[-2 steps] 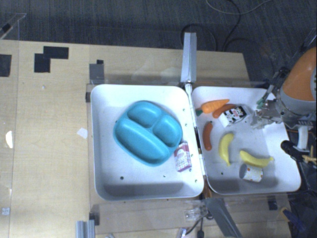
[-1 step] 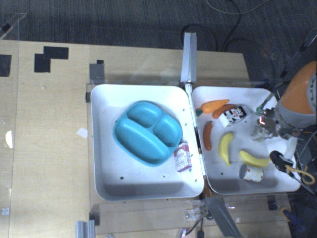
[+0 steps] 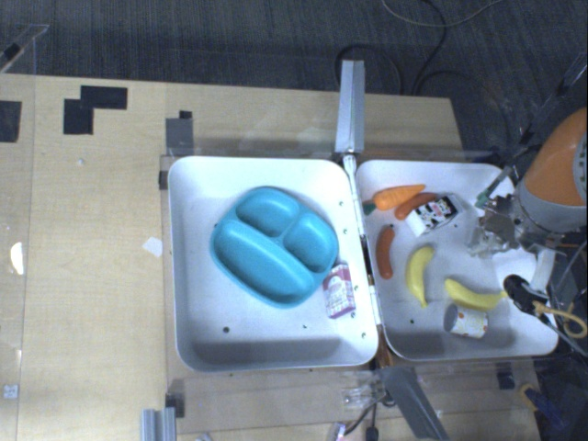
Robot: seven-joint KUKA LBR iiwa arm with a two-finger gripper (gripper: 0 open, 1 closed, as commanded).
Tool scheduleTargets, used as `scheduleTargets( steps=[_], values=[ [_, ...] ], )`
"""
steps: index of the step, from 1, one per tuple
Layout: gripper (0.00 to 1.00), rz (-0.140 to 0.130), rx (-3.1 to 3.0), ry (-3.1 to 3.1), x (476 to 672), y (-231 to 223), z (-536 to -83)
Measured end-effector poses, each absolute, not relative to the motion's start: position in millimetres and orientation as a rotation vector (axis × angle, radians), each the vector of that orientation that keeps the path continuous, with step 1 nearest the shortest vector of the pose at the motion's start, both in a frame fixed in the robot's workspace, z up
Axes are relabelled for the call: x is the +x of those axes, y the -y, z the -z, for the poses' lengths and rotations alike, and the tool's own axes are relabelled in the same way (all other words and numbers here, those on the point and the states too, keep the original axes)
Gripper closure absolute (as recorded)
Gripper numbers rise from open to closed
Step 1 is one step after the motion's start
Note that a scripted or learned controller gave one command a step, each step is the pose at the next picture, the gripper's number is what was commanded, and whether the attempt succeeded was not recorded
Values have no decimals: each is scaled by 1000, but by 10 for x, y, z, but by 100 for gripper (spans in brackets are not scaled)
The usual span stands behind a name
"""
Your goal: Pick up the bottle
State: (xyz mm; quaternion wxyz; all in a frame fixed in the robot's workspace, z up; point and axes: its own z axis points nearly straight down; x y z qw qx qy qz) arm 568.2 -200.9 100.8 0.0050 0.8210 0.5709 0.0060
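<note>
Your left bin [image 3: 184,246] holds a blue divided plate [image 3: 274,244] near its middle; the bottle [image 3: 339,290] lies just beside the plate, against the bin's right wall. Your right bin [image 3: 395,338] holds a carrot [image 3: 398,195], a sausage [image 3: 385,251], two bananas [image 3: 419,275], a small carton [image 3: 434,212] and a cup [image 3: 467,321]. The gripper [image 3: 493,231] hangs over that bin's right edge; you cannot tell its state from here.
</note>
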Motion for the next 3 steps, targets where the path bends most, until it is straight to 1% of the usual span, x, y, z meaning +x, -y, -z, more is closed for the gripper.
scheduleTargets(
  steps=[1, 2, 3],
  values=[
    [100, -8, 2515, -1874, 6364, 1568, -2860],
    [100, -4, 2500, -1899, 5984, 1759, -1348],
    [100, -12, 2373, -2045, 5711, 1940, -892]
  ],
)
